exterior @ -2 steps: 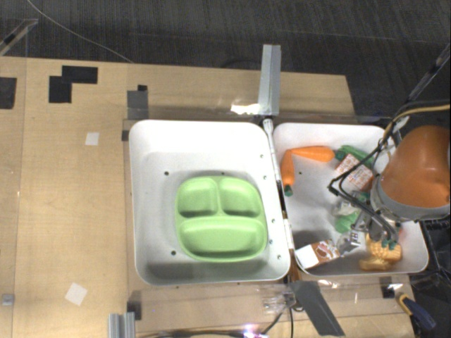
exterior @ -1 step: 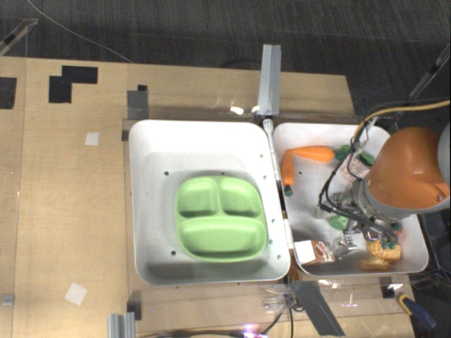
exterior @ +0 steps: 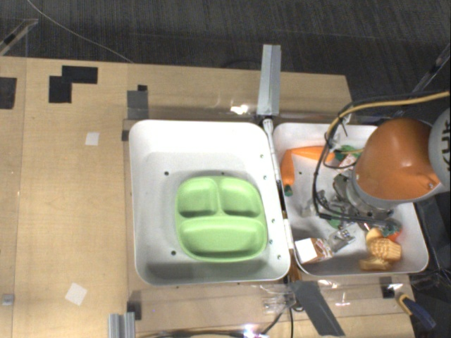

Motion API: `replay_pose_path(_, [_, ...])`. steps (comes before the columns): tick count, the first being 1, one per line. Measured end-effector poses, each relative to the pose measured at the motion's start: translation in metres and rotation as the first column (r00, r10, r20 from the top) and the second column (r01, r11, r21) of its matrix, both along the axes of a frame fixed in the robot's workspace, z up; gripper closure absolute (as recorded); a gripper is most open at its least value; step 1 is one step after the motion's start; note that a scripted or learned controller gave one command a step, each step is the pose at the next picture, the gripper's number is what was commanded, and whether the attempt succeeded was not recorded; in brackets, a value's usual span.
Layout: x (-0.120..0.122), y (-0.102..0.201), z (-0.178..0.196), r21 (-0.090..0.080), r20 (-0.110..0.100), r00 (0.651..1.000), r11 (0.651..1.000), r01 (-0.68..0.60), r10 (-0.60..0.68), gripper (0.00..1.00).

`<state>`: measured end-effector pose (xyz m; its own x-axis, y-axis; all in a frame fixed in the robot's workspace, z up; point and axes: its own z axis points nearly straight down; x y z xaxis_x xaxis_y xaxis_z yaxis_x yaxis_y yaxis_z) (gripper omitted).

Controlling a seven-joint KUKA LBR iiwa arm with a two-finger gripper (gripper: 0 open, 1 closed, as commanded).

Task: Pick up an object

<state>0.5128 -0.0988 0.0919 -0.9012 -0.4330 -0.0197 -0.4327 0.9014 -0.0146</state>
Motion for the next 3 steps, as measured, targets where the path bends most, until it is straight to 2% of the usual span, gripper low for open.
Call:
replay_pose_path(1, [0.034,-0.069,-0.001,0.000,-0.004,1.000,1.000,-0.007,0.007,0.00])
replay_pose_path(2, [0.016,0.004,0.000,-0.001,-0.003,0.981,0.981,-0.196,0.196,0.00])
replay_pose_path(3, [0.055,0.008,-0.001,-0.003,-0.010,0.897,0.897,-0.442,0.442,0.00])
